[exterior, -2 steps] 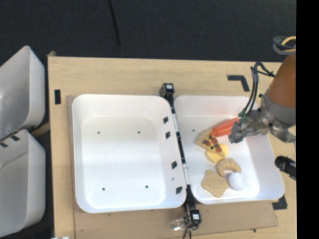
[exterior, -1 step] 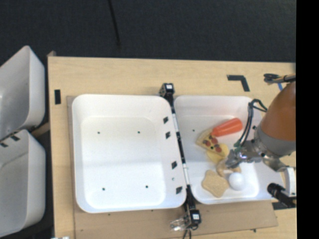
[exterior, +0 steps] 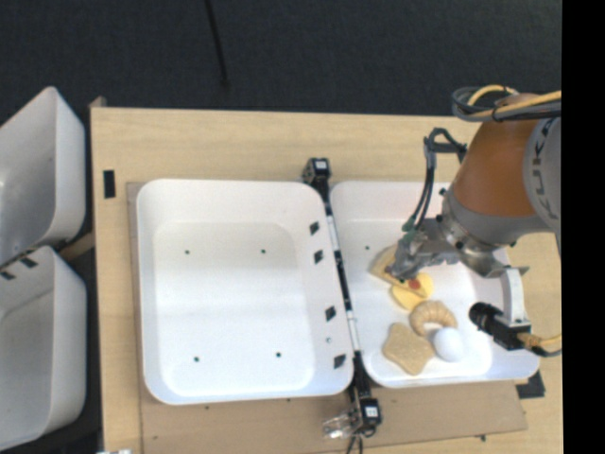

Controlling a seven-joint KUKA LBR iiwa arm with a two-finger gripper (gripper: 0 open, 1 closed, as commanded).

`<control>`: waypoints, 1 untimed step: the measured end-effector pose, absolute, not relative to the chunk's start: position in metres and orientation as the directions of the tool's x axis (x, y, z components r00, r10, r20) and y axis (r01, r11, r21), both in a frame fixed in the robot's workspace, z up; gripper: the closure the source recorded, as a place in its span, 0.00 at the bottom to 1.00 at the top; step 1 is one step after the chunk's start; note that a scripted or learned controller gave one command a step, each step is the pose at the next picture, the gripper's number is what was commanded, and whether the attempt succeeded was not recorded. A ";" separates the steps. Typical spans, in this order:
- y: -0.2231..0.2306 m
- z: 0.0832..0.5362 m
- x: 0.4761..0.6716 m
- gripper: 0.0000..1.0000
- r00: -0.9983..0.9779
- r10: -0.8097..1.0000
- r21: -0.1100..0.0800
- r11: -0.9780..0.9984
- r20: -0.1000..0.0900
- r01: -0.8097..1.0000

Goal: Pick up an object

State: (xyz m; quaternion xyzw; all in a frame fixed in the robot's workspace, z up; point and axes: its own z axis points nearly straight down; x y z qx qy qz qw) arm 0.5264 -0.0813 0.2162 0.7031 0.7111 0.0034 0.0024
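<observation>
In the right bin [exterior: 364, 216] lie a yellow piece [exterior: 413, 292], a tan croissant-shaped piece [exterior: 433, 314], a flat tan slice like toast [exterior: 407, 349] and a white egg-shaped ball [exterior: 450, 344]. My gripper [exterior: 408, 265] reaches down from the orange-banded wrist [exterior: 496, 173] to the upper end of the yellow piece. A small red spot shows right at the fingertips. The fingers are too small and dark to read.
The left bin [exterior: 236, 287] lies beside the right one, with a black-clipped divider [exterior: 333, 272] between them. Two white containers [exterior: 33, 253] stand off the bench at the left. A black cable part [exterior: 496, 324] hangs over the right bin's right side.
</observation>
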 end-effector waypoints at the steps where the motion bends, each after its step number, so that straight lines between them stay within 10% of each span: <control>1: -0.196 0.245 0.498 1.00 0.010 1.000 0.004 -0.010 -0.007 1.000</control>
